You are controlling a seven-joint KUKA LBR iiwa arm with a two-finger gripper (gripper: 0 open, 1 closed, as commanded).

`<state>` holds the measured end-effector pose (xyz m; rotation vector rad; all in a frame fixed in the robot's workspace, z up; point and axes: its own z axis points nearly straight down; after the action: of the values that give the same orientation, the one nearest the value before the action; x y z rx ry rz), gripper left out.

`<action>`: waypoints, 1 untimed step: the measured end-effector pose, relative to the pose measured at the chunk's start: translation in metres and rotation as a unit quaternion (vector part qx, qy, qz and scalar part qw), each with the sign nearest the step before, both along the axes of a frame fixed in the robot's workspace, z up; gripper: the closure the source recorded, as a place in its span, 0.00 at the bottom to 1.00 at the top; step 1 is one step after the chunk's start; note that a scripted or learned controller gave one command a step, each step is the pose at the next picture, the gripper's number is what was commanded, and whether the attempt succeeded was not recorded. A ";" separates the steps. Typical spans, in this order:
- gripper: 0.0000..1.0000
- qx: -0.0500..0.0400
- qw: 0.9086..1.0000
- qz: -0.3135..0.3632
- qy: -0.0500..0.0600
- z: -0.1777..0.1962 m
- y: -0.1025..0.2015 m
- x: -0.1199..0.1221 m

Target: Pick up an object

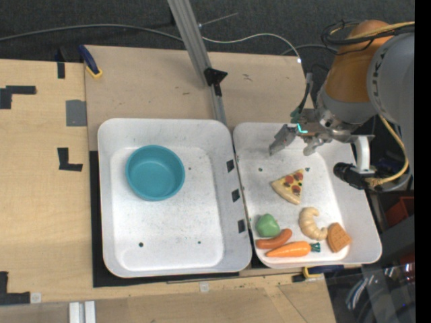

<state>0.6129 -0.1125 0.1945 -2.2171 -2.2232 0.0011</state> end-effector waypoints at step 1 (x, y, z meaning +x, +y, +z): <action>0.00 0.000 1.000 0.000 0.002 -0.051 0.009 0.005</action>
<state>0.6175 -0.1040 0.1434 -2.2156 -2.2209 0.0072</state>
